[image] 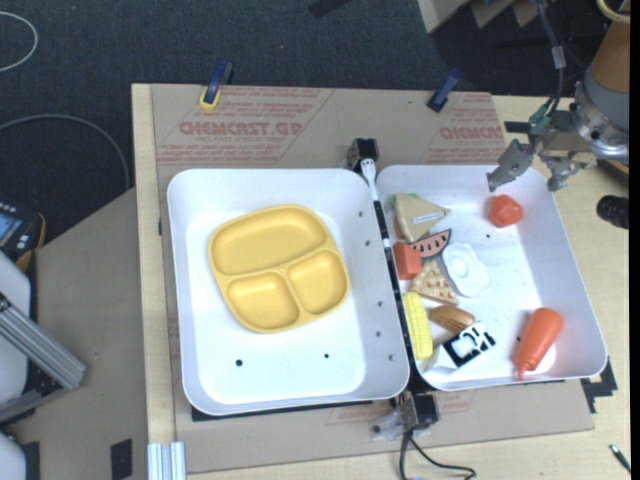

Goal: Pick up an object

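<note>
While open white floor is showing along the right bin's (585, 298) far and right walls, the grey two-finger gripper (535, 168) is hovering spread and empty above the far edge, the small red tomato-like piece (505, 210) lying just below it, apart from the toy-food heap (435, 278) by the divider.

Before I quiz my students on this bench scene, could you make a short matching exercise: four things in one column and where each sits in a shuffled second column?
Things:
1. yellow divided plate
2. carrot
3. corn cob
4. tool

Places:
A. near right corner of the right bin
B. over the right bin's far edge, beside the red tomato
C. middle of the left bin
D. along the right bin's left wall

Pairs: 1-C, 2-A, 3-D, 4-B
</note>
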